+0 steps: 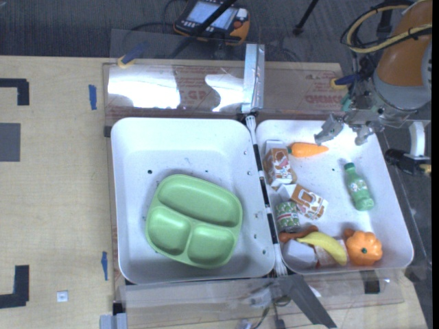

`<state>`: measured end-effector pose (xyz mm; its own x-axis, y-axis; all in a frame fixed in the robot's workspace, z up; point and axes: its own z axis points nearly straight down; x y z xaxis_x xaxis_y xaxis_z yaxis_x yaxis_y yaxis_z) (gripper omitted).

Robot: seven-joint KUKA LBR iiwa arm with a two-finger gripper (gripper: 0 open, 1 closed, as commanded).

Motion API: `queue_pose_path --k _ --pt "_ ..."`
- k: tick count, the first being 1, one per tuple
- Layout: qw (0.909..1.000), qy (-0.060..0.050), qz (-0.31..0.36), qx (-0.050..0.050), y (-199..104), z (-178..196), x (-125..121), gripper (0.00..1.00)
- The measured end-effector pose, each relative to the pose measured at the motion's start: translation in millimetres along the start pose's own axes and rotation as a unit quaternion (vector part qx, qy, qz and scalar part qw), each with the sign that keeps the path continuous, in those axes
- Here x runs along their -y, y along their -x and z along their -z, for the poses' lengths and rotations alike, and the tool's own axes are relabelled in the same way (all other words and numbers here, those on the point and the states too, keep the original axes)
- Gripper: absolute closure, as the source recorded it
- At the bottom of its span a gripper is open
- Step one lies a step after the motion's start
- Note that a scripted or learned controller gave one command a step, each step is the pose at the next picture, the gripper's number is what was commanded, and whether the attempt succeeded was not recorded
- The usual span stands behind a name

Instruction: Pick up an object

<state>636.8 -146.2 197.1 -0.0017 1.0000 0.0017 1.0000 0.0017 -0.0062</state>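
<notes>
The right bin point(401, 211) holds an orange carrot point(308, 149) near its far edge, a green bottle point(358, 186), a small orange pumpkin point(363, 247), a yellow banana point(322, 245), and several printed snack packets point(281, 165). My gripper point(345, 130) hangs over the far part of this bin, just right of and above the carrot. Its fingers are spread open, and nothing sits between them. The grey arm with its orange band point(405, 53) comes in from the upper right.
The left bin point(130, 149) contains a green divided tray point(194, 219). A clear plastic divider point(252, 77) stands behind the bins. A handheld controller point(209, 19) and cables lie on the floor beyond the bench.
</notes>
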Motion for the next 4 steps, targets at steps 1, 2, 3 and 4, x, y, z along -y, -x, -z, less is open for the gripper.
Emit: queue_pose_path --k 1,2,3,4 --pt "0.9999 0.002 0.013 0.001 49.0 -96.4 18.5 0.00" --pt "0.9965 0.010 -0.082 -0.010 59.1 -107.6 48.7 0.00" --pt "0.9965 0.006 -0.084 -0.005 63.9 -103.1 51.0 1.00" --pt "0.9948 0.001 -0.102 0.001 42.3 -4.7 65.0 1.00"
